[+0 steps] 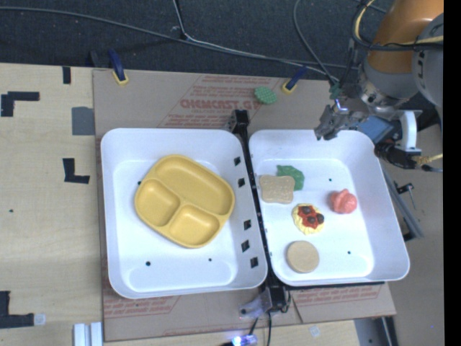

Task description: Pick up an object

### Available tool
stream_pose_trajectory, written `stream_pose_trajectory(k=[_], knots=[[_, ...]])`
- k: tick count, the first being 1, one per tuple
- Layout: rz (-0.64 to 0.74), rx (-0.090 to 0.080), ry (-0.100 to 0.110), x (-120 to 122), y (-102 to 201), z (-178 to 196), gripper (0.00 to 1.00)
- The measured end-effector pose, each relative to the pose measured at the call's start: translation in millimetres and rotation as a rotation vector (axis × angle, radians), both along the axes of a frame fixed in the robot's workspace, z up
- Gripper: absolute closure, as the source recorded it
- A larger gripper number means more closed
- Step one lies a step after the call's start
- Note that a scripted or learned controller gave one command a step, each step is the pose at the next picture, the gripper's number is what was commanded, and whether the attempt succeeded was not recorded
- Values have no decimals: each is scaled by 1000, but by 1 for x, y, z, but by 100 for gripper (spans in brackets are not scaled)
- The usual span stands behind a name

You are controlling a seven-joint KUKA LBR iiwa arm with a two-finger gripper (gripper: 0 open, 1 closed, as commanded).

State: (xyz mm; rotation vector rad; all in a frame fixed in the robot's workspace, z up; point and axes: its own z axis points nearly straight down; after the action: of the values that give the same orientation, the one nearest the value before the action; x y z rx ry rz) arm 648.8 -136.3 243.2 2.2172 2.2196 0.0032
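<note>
The right bin [360, 153] holds several small toy foods: a tan bread slice [276, 189], a green leafy piece [291, 174] just behind it, a red lump [343, 201], a yellow piece with red and black dots [309, 218], and a round tan disc [302, 256]. My gripper [328, 129] hangs over the far rim of the right bin, above and behind all of them. Nothing is visible between its fingertips.
The left bin [119, 193] carries a yellow divided tray [184, 200]. A green toy piece [265, 95] lies on the cardboard behind the bins, beside blue and yellow clamps [293, 82]. Cables cross the dark backdrop.
</note>
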Motion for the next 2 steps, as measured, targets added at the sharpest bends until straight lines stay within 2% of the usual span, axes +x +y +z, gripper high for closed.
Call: stream_pose_trajectory(k=[1,2], knots=[[1,1,1,1,1,53,100],[2,1,8,-18,43,33,100]])
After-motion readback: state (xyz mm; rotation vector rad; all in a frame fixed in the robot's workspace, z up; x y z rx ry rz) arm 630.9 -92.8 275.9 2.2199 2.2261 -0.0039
